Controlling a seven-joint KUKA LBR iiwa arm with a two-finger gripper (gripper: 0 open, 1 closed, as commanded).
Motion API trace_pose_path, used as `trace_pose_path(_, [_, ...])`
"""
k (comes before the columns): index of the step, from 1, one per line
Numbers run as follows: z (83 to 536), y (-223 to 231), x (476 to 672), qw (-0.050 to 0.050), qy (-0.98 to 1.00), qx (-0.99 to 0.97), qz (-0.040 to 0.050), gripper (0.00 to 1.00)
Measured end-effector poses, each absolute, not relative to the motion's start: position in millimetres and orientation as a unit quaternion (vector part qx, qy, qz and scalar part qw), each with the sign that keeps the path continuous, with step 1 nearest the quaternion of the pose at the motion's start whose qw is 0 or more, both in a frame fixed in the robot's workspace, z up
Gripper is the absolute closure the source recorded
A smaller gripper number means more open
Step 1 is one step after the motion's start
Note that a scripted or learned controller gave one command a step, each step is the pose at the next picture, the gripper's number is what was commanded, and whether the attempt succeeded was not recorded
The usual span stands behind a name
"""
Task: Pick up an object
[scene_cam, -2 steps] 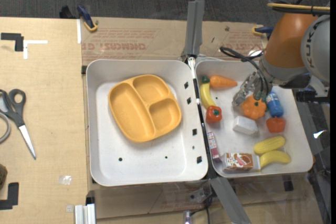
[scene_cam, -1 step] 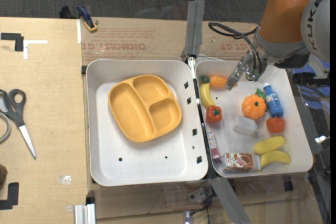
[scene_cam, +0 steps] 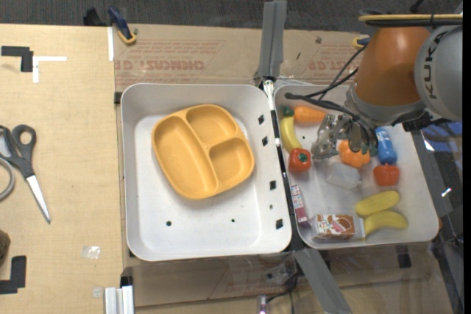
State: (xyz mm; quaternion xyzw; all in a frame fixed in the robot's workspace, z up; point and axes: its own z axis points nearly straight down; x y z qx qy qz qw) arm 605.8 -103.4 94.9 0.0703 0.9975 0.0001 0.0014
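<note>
The gripper (scene_cam: 340,137) hangs low over the right bin (scene_cam: 423,228), just beside an orange fruit (scene_cam: 354,154); whether its fingers are apart or closed cannot be told. The fruit is small, round and bright orange, lying mid-bin between a red tomato (scene_cam: 299,159) and a blue bottle (scene_cam: 385,146). A yellow tray (scene_cam: 202,151) lies in the left bin (scene_cam: 147,232).

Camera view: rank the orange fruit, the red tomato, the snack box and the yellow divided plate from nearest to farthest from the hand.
From the hand:
1. Orange fruit, right beside it, in the right bin.
2. Red tomato, to its left, near the bin divider.
3. Snack box, at the right bin's front edge.
4. Yellow divided plate, across in the left bin.
</note>
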Motion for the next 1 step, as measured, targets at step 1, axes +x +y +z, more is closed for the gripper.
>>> trace_pose_path(1, [94.3,-141.7,601.2,0.003,0.995,0.096,-0.0001,1.00])
